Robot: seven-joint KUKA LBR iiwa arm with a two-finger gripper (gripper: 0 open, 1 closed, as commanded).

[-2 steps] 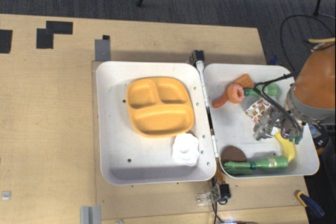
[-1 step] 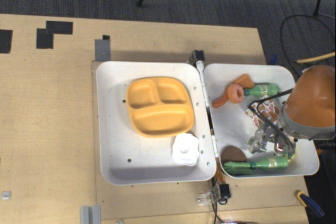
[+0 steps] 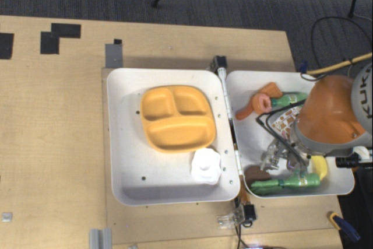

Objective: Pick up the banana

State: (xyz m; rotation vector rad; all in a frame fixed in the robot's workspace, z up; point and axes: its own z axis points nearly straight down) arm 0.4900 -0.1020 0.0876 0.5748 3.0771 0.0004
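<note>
The gripper (image 3: 284, 158), its finger state impossible to tell, hangs low in the right bin (image 3: 245, 125), with the banana (image 3: 319, 167) just to its right and a green bottle (image 3: 287, 183) just below it

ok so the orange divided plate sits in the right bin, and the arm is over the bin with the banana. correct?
Not quite. The camera view shows the orange divided plate in the left bin, next to a small white object. The rest holds: the arm is over the right bin, where the banana lies near the gripper.
</note>
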